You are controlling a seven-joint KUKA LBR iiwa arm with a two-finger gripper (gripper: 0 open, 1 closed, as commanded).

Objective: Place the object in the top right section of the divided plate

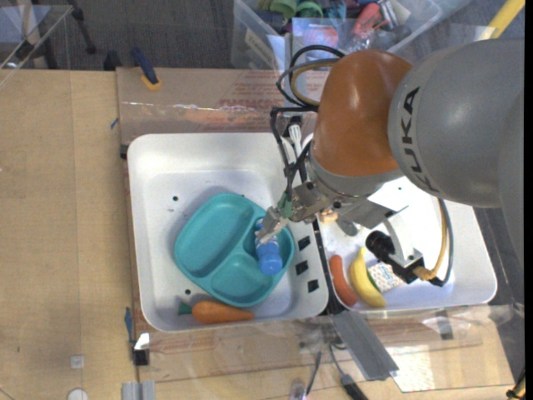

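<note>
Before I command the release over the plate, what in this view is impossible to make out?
- Camera view: whether the gripper grips the blue object or just touches it; too small and blurred.
- What the blue object is; too small.
- Much of the right bin, hidden under the arm.
- The dark green item beside the carrot, partly behind the teal divided plate.

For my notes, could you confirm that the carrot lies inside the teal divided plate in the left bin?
Not quite: in the camera view the carrot lies on the left bin floor beside the teal divided plate, against its near edge, not inside it.
</note>
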